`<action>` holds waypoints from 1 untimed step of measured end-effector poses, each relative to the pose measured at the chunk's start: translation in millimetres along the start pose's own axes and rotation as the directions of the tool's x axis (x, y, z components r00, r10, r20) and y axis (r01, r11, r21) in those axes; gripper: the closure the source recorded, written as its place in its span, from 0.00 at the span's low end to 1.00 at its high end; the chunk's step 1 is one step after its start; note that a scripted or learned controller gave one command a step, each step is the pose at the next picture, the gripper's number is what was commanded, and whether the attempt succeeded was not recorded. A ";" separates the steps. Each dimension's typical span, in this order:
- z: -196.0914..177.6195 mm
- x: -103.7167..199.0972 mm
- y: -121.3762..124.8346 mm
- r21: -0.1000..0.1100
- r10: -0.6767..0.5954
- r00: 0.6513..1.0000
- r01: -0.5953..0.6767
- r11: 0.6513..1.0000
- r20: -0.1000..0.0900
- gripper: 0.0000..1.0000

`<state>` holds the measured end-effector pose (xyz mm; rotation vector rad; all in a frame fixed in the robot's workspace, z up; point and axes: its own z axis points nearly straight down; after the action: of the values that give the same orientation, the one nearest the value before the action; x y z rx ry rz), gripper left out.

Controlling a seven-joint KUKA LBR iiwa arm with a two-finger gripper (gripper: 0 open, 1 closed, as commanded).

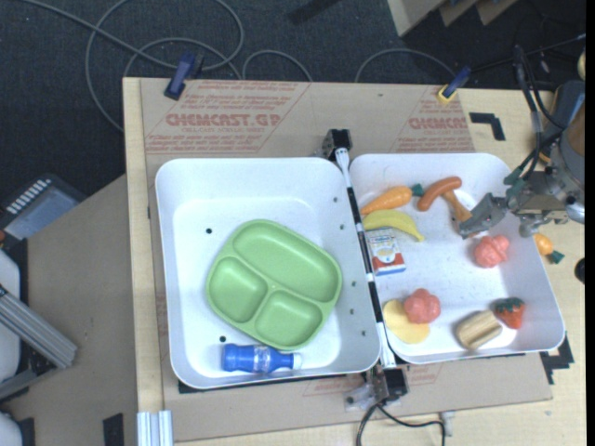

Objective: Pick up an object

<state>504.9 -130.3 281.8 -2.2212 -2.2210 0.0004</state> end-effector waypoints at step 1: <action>190.3 -25.7 74.2 0.006 0.000 1.000 0.000 1.000 -0.002 0.00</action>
<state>579.1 -155.9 91.4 -2.2180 -2.2169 0.0048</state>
